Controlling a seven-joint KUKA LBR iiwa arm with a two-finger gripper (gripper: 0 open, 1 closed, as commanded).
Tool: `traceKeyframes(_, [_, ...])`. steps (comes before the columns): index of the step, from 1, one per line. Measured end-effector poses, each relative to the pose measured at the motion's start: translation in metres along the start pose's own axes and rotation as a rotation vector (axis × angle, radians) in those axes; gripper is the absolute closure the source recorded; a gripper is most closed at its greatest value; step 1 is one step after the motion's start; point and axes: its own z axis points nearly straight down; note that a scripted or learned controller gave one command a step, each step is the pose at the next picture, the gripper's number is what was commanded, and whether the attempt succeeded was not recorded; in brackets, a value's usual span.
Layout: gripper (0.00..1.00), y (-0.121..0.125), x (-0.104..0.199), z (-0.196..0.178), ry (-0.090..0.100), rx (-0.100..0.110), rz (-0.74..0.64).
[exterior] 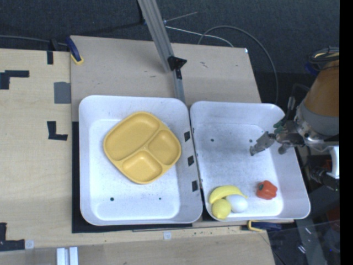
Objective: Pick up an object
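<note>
My gripper (271, 147) hangs over the right side of the right bin (231, 120), open, with nothing between its fingers. In that bin's front corner lie a red pepper (266, 190), a yellow banana (226, 192), a lemon (221, 208) and a white egg (239, 203); the last three touch each other. The pepper sits about a hand's width in front of the gripper. A yellow divided plate (142, 147) rests in the left bin (91, 164).
A grey metal post (157, 26) slants from the back of the bench down to the seam between the bins. Cables (231, 32) loop behind the right bin. The arm's orange band (325, 95) stands at the right.
</note>
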Motion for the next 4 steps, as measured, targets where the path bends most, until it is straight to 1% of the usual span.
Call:
traceKeyframes(1, [0.00,-0.004,0.000,0.064,0.001,0.002,-0.001])
traceKeyframes(2, [0.00,-0.003,0.000,0.112,-0.002,-0.006,-0.001])
traceKeyframes(3, [1.00,-0.003,0.001,0.101,0.000,-0.006,-0.001])
traceKeyframes(4, [1.00,-0.008,-0.008,0.049,-0.002,-0.009,0.001])
